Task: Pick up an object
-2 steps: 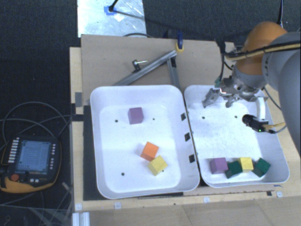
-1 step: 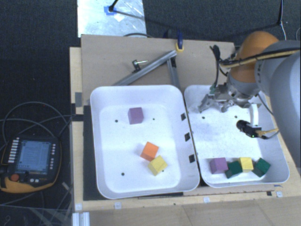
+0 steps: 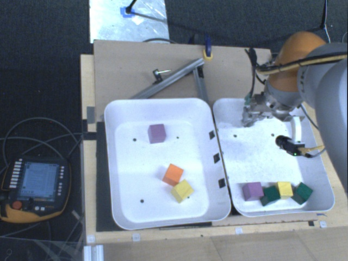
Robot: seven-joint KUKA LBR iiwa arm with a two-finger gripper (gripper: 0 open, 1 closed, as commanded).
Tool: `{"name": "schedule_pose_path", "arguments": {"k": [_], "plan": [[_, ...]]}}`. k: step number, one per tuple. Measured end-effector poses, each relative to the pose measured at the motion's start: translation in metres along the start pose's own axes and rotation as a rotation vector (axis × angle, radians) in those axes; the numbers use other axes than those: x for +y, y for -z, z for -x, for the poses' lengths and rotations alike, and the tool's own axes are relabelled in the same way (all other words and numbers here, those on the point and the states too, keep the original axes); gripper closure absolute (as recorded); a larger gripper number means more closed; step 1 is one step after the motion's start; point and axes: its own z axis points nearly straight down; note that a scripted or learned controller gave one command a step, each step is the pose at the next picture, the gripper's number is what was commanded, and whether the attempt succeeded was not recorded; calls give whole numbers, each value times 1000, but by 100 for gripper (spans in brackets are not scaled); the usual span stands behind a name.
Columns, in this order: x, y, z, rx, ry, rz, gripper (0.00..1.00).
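You get bright, even overhead light here. The two white bins [image 3: 163, 110] run close to washed out, and the foil sheet [image 3: 128, 12] beyond the bench glares. Shadows under the blocks are short and soft. The whole frame looks slightly soft and grainy.

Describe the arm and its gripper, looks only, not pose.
The arm is smooth grey with a rounded orange band above the wrist. Dark cables run along that band toward the wrist. The gripper is a small cluster of grey metal parts. Beside it sits a white bracket with a small black unit showing a tiny green light.
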Motion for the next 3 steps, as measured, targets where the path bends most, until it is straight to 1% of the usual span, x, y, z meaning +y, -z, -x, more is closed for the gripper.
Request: {"name": "schedule_pose_path", "arguments": {"k": [1,2,3], "plan": [[5,54,-10,1,1,3,100],[2,99,-10,0,0,2,100],[4,155,-10,0,0,4,100]]}}
